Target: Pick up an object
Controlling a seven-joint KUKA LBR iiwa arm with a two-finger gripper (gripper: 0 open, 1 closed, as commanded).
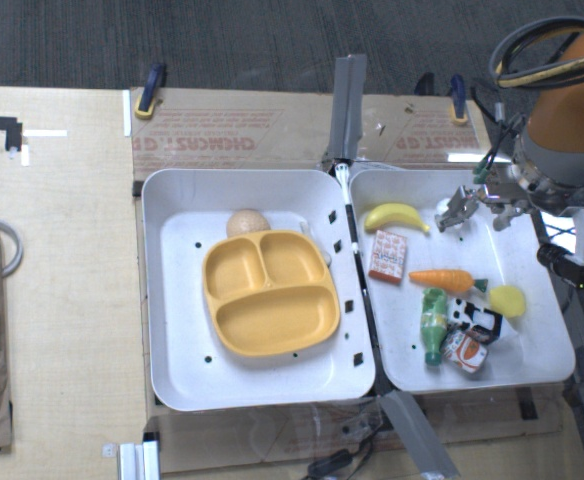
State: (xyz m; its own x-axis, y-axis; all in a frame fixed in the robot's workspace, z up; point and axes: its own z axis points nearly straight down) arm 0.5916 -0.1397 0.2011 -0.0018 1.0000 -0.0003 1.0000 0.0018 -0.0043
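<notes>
The claw hangs over the back of the right bin; whether it is spread or pressed together I cannot tell, and nothing shows between its tips. Nearest to it, just to its left, lies the banana on the bin floor. A little further, down and left of the claw, the red box lies flat beside the bin's left wall. Straight below the claw is the carrot, lying crosswise, and to its right the lemon. Further down still, the green bottle lies lengthwise, next to a black-and-white packet and a small carton. Far to the claw's left, in the left bin, a yellow tray lies flat, with a beige ball touching its back edge.
</notes>
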